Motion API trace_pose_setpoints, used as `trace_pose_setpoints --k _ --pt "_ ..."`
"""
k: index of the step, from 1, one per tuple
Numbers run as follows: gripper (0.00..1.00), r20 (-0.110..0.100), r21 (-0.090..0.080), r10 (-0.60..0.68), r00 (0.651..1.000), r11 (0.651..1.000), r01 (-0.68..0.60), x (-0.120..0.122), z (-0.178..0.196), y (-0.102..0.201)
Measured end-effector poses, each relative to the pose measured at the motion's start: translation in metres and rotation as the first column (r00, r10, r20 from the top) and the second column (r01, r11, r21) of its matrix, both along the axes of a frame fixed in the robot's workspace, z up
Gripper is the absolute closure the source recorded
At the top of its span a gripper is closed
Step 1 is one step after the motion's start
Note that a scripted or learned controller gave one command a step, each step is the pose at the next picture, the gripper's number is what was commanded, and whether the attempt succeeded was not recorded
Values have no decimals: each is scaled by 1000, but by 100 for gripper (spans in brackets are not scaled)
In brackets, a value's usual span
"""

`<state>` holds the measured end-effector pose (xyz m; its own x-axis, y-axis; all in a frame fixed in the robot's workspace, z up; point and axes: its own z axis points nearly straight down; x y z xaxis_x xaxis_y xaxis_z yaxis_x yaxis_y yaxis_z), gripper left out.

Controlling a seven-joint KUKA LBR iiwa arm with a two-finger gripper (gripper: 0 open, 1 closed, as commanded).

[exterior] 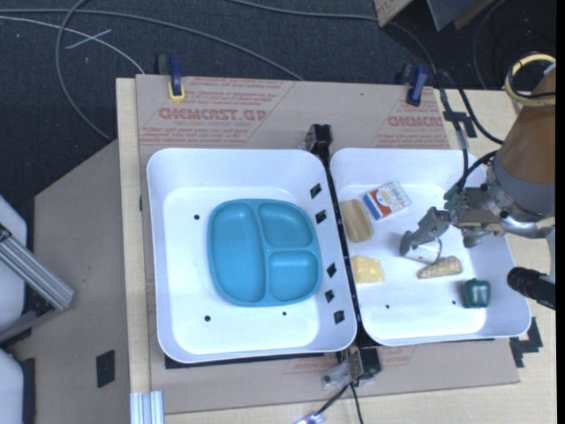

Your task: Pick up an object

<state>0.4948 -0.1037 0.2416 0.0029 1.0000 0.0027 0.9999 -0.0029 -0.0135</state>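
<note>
Beside the green block (475, 293), we are hovering the gripper (418, 241) in the right bin (415, 321), fingers spread and empty; we should be centring over the tan wedge (439, 268) before closing.

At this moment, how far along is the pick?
Nothing looks picked yet. The end effector hangs low in the right bin, beside the tan wedge, which lies on the bin floor. The green block and other items also lie there. Grasping and lifting remain.
</note>
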Motion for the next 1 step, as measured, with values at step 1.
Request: trace_pose_setpoints --k 1 --pt "0 12 -2 3 1000 1000 -3 2 5 0"
